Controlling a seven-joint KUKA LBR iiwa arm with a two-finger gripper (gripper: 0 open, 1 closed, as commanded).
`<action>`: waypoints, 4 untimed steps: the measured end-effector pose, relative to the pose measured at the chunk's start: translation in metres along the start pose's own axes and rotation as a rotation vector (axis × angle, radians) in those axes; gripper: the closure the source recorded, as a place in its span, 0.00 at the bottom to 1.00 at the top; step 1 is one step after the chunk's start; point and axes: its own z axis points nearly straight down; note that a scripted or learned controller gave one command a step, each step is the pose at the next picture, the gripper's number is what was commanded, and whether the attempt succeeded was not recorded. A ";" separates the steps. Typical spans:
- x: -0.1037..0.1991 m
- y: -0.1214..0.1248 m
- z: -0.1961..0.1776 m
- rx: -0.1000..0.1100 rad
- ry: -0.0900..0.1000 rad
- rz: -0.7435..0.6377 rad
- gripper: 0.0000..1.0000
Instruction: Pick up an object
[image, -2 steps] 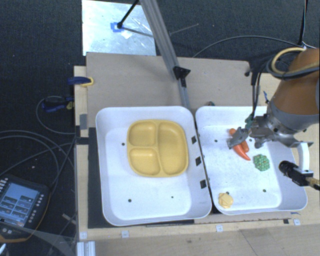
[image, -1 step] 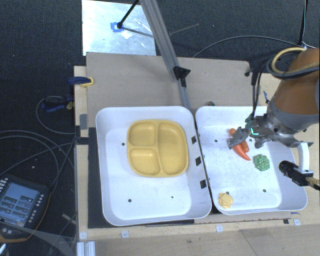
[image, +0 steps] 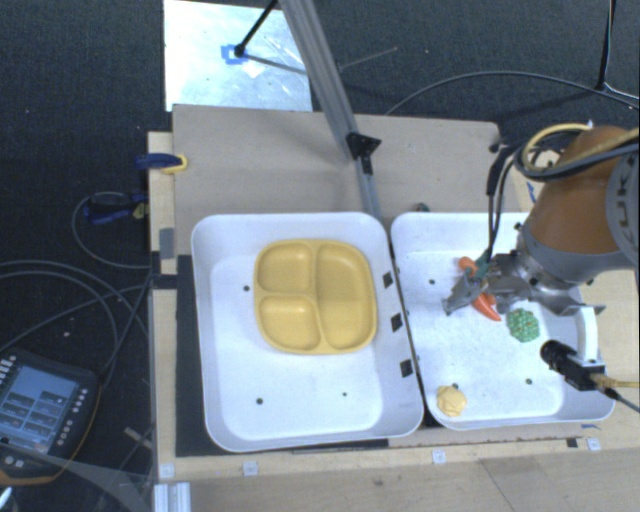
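Note:
In the right bin (image: 430, 240) lies an orange carrot-shaped toy (image: 488, 308), with its other end showing at the far side of the gripper. My gripper (image: 467, 293) hangs right over the middle of this orange toy and hides it there. A green bumpy toy (image: 522, 325) lies just right of the orange one, below the wrist. A small yellow toy (image: 452, 400) rests in the bin's near left corner, well apart from the gripper.
The left bin (image: 230, 400) bears a yellow divided plate (image: 315, 296). A slanted grey pole (image: 330, 80) runs down to the back between the bins. A black part on a white bracket (image: 568, 365) sticks out over the right bin's near right side.

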 end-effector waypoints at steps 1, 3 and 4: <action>0.000 -0.002 0.042 0.000 0.000 0.000 0.00; 0.000 -0.001 0.081 -0.006 0.000 0.000 1.00; -0.004 -0.003 0.036 -0.009 -0.002 -0.002 1.00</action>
